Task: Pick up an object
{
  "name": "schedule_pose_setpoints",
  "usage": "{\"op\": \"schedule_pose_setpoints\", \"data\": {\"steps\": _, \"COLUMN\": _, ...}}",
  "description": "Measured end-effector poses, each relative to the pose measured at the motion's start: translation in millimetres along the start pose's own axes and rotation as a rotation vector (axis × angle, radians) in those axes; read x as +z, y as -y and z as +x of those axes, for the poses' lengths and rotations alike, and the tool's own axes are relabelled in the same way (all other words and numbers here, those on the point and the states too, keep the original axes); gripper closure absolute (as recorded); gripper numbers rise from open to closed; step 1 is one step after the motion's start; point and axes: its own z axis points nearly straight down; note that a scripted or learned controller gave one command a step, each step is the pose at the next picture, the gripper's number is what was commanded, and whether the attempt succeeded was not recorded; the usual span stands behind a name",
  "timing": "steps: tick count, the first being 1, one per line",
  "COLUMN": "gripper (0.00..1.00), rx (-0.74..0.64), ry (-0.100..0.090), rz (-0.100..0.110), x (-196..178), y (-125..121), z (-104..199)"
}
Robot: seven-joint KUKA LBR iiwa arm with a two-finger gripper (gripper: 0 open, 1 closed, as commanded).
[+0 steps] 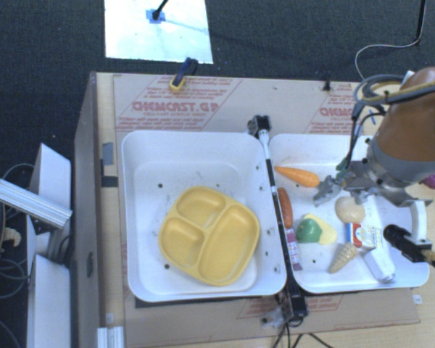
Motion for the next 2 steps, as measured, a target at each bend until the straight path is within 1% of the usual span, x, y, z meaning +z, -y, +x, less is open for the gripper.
{"op": "schedule_pose_setpoints", "data": {"steps": 1, "gripper": 0.0, "rx": 0.001, "ry": 0.0, "rz": 0.003, "x": 98.2, "y": -52.5, "z": 1.5}}
{"op": "schedule_pose_setpoints", "data": {"steps": 2, "gripper": 0.0, "rx": -0.001, "ry": 0.0, "rz": 0.0, "x": 122.6, "y": -98.7, "z": 3.4}}
